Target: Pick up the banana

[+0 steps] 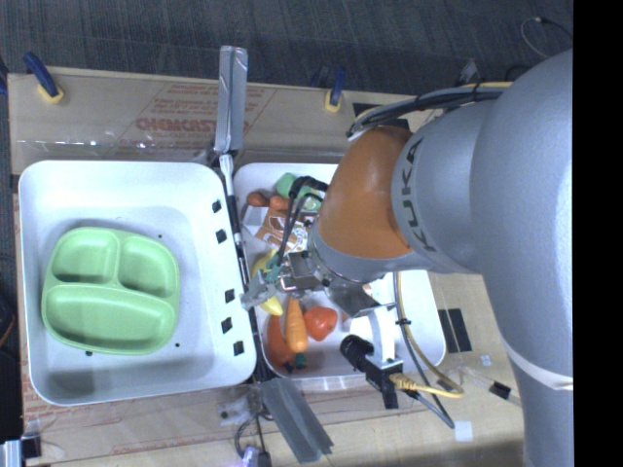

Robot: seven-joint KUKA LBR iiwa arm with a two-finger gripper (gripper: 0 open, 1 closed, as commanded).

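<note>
Cardboard-topped bench [97, 115] carries two bins. Lower centre, the gripper [282, 282] dips among crowded toy food in the right bin [419, 290], finger state impossible to tell; the banana [272, 305] lies right beside it. Farther left, a green tray [110, 288] sits unused.

The arm [506, 193] is built of thick, smooth, rounded grey segments with a dull metallic sheen. Above the wrist sits a broad, glossy orange band [365, 197], and "KUKA" is lettered in dark grey on the grey casing just right of it. A black cable [428, 100] runs along the far side of the band. Near the wrist, a black cylindrical fitting [358, 350] and a yellow cable [428, 382] show.
</note>
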